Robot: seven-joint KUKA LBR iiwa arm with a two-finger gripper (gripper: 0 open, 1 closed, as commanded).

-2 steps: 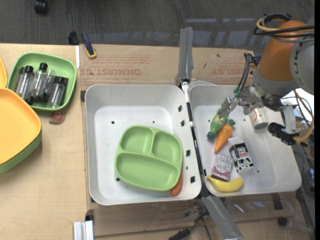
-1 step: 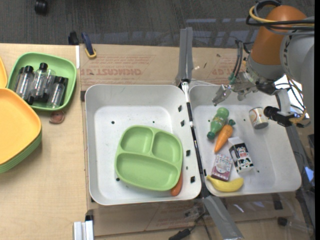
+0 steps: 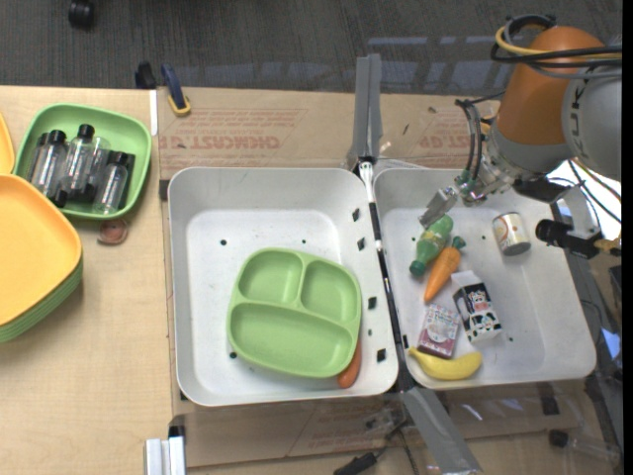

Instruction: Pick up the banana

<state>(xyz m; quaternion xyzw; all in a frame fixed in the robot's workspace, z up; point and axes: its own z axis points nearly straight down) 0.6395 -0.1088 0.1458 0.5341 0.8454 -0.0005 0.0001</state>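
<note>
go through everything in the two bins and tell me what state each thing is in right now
banana: lying at the right bin's near edge, untouched
carrot: lying tilted, against the green bottle
green bottle: lying on its side
milk carton: lying flat
snack packet: lying flat
small can: tipped over
green divided plate: right side up
gripper: above the bin's far end
</note>
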